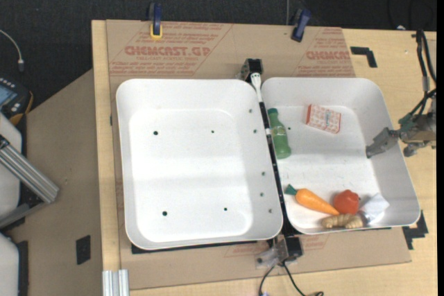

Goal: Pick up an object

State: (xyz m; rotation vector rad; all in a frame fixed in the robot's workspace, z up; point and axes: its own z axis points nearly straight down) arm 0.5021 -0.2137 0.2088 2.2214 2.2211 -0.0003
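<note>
Faintly, "CHEMCAST GP" across brown board [170,50]

We look down from one fixed camera above the bench, tilted toward twelve o'clock, far enough to take in both shallow white plastic bins [132,149], arm side at three o'clock.

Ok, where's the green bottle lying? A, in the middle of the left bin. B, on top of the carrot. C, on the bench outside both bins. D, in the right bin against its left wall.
D: the green bottle lies in the right bin, along its left wall, well above the carrot.
</note>
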